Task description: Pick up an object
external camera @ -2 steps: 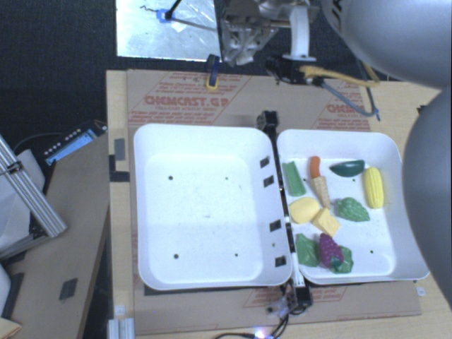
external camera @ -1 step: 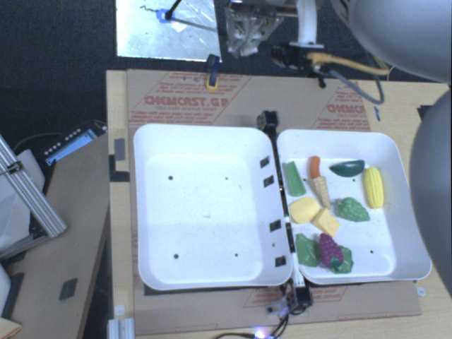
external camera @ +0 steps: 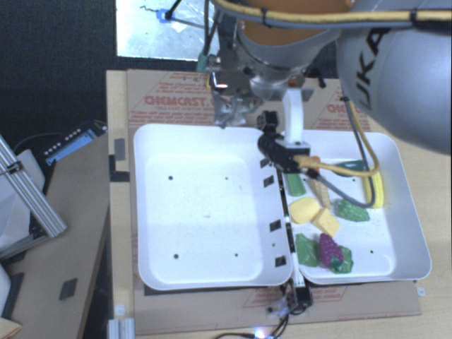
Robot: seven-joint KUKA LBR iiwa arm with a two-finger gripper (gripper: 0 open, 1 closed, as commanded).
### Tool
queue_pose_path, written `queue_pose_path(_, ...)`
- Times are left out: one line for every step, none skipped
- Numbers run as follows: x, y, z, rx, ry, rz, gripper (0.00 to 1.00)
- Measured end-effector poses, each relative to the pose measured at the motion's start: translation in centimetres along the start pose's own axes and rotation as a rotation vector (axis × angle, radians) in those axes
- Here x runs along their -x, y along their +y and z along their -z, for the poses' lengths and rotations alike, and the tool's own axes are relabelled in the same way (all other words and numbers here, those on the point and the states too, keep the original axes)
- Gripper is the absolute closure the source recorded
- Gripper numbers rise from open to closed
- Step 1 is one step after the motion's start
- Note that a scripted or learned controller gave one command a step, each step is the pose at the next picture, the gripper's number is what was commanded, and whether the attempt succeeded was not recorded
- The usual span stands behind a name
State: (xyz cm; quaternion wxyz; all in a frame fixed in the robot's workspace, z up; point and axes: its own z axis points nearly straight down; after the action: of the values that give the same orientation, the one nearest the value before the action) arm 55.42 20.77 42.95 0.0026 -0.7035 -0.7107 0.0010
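**Hovering at the far edge of the bins**

Hanging over the far rim of the left bin (external camera: 152,136), near the seam between the two bins: end effector (external camera: 229,111), metallic, blurred and partly hidden under the grey and orange arm (external camera: 296,20). Cannot tell whether wide or narrow; nothing seen between its tips. Trailing down from the wrist toward the right bin (external camera: 406,189): black fitting (external camera: 279,150), yellow cable (external camera: 378,186) and grey cable looping across that bin's far half.

Lying in the right bin, clustered along its left side and toward the near corner: yellow piece (external camera: 305,209) touching a second yellow block (external camera: 327,222), green leaf-like piece (external camera: 352,211) just right of them, green strip (external camera: 295,184) beside the divider, purple grape bunch (external camera: 330,251) resting against a green piece (external camera: 306,251) at the near edge. All of these well apart from the end effector.

Sitting under both bins: brown cardboard sheet (external camera: 176,94) with red print, on the pale worktop (external camera: 67,217).
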Motion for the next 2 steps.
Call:
queue_pose_path(2.6, -1.9, 2.7, 0.008, 0.0, -0.009, 1.0)
queue_pose_path(5.6, -5.0, 2.8, 0.006, -0.001, -0.01, 1.0)
